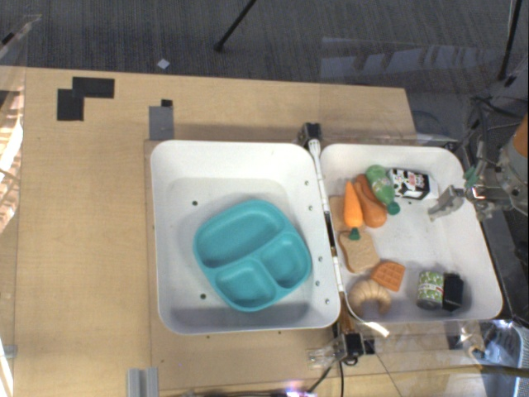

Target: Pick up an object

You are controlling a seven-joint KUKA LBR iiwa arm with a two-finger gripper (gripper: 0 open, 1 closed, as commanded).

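Note:
The right bin (475,246) holds several toy foods. An orange carrot (353,205) lies beside a brown sausage (373,208) and a green vegetable (380,186). A black-and-white pouch (409,183) sits at the back. Toward the front are a tan bread slice (359,252), an orange waffle (387,275), a croissant (369,296), a green can (430,289) and a black block (452,292). My gripper (451,202) hangs over the right bin's right side, apart from every item and with nothing seen in it.
A teal divided plate (252,255) lies in the left bin (169,222). A metal divider rail (324,213) runs between the bins. The arm's wrist hardware (500,184) crowds the right edge.

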